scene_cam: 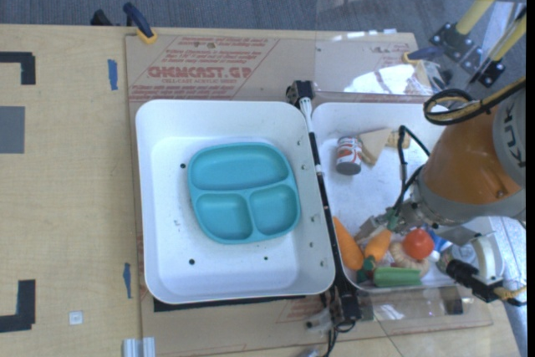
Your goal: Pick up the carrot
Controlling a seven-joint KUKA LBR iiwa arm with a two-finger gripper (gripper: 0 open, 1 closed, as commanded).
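The carrot (346, 243) is a long orange piece lying along the left wall of the right bin (378, 180), near its front corner. A shorter orange piece (378, 247) lies just to its right. The grey arm with its orange band (466, 165) reaches in from the right. Its gripper (399, 220) hangs low over the front of the right bin, just above the food pile and a little right of the carrot. Nothing shows as held in it.
A red tomato-like ball (419, 244) and a green piece (398, 276) lie beside the carrot. A small can (349, 155) and a tan wedge (374, 144) sit at the bin's back. The left bin (159, 180) bears a blue divided plate (242, 190).
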